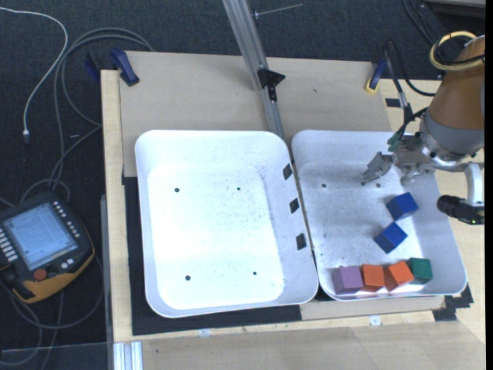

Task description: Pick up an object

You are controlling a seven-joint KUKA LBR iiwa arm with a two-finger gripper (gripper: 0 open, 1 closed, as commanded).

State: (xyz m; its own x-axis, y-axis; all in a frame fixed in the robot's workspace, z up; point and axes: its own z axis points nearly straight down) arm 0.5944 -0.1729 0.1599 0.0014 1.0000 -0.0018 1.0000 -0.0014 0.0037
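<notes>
My gripper (389,176) hangs over the upper middle of the right bin (339,214), open, with nothing between its fingers. Just below and right of it lies a blue cube (402,205), and a second blue cube (390,237) sits a little lower. Along the bin's front edge runs a row of blocks: a purple one (347,278), an orange one (373,276), another orange one (400,274) and a green one (420,268). The gripper touches none of them.
The left bin (208,222) sits beside the right one. A slanted metal rail (250,45) runs down to the gap between the bins. A teach pendant (38,245) and cables lie on the floor at the left.
</notes>
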